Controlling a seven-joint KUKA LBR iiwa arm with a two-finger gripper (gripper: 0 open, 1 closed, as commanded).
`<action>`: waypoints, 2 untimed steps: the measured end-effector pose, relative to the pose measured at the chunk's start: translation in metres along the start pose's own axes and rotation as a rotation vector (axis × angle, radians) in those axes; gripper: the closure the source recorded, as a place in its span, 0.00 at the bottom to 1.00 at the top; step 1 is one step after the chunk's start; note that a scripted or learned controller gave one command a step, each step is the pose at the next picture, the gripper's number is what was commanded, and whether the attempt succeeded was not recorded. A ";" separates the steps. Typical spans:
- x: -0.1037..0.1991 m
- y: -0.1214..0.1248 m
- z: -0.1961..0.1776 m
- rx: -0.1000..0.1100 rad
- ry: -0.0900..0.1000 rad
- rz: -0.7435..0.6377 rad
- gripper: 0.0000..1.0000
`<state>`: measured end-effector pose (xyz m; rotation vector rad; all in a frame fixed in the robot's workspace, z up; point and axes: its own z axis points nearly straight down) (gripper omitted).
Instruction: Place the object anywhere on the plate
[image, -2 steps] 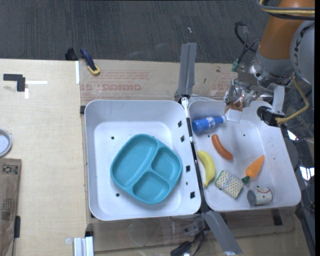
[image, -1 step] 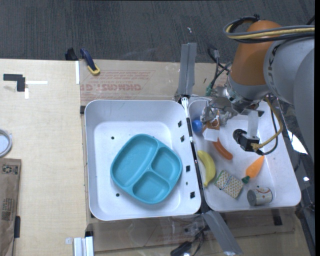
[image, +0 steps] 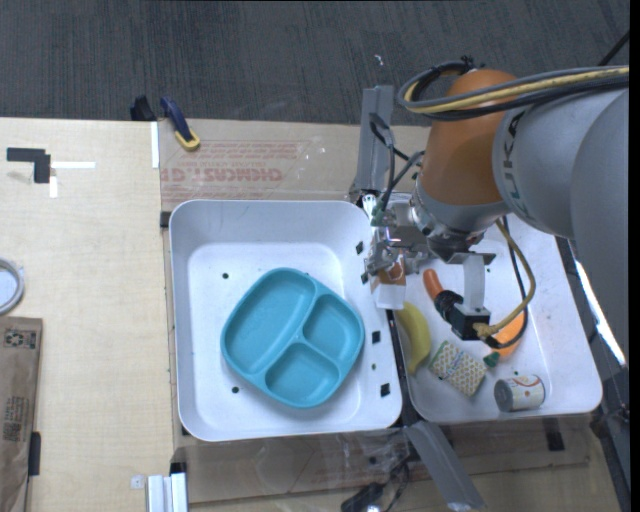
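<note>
The small orange and white object is sitting under the two-finger gripper, at the left edge of the right white bin, at about three o'clock from the blue three-compartment plastic plate. It is probably light and stiff, best pinched across its narrow sides. I cannot tell how the gripper is set. The grey arm is reaching down from one o'clock.

Single fixed overhead camera, slanted downward view, moderate range, left bin centre frame, right bin lower right, arm entering upper right.
</note>
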<state>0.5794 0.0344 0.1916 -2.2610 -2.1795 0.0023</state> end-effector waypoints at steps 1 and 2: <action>0.065 -0.052 0.013 0.003 -0.001 -0.037 1.00; 0.065 -0.051 0.013 0.002 -0.002 -0.036 0.00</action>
